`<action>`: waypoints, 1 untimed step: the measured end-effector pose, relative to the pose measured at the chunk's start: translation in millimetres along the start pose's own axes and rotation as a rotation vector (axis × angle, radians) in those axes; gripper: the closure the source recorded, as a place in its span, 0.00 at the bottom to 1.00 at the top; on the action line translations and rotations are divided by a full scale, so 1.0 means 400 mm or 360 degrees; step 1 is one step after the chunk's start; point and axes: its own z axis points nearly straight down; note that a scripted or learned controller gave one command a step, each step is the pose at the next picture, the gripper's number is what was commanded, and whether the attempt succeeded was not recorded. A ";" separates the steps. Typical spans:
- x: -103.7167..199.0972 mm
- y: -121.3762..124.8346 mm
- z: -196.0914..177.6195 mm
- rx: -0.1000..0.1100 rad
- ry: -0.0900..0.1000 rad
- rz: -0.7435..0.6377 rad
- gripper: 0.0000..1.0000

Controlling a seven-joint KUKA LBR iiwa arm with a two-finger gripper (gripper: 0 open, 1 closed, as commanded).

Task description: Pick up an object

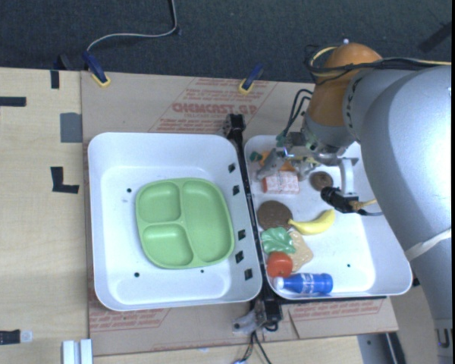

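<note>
We see a bulky arm with smooth, rounded grey casing, an orange band above the wrist, thin black cables looping along the band, and small metal fittings at the wrist.

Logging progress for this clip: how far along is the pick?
Done: the arm has reached over the right bin. In hand: the end effector sits low among the far-end clutter; no grasp visible. Left: lifting something; the banana, tomato and bottle lie loose.

Glossy green plastic tray; smooth white plastic bins; matt cardboard underlay.
</note>
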 end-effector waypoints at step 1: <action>-0.003 0.000 0.000 0.0001 0.0004 -0.0003 0.00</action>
